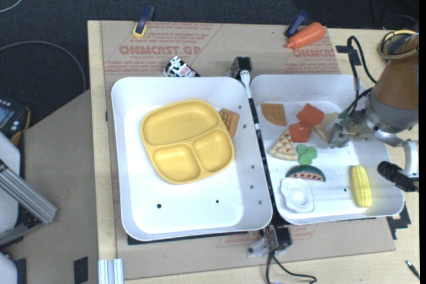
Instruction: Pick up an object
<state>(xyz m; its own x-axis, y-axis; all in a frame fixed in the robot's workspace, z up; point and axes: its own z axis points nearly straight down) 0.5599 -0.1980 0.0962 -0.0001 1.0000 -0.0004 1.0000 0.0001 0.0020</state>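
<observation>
— Corn (pixel 361 185) first, at the near edge of the right bin (pixel 333 80): a yellow cob with its long axis running twelve to six, lying at about five o'clock from the gripper (pixel 341 133).

— And the other near things?

— White egg-shaped piece (pixel 297 197) at the front, the watermelon slice (pixel 305 173) just behind it, then a green piece (pixel 307 155) and a pizza wedge (pixel 285 145) further in.

— What sits closest to the fingers?

— The red block (pixel 309 114) and a smaller red piece (pixel 300 132), both at about nine to ten o'clock from the gripper, near it. I judge one of these the likeliest pick, since the arm (pixel 398 93) reaches in from three o'clock and points that way.

— Are the fingers open?

— I cannot tell; they are too small and blurred, and nothing shows between them.

— Farthest back?

— A tan toast piece (pixel 273 114), and beyond the bin an orange carrot (pixel 305 35) on the surface (pixel 200 43). The left bin (pixel 180 219) holds a yellow divided plate (pixel 187 140).
</observation>
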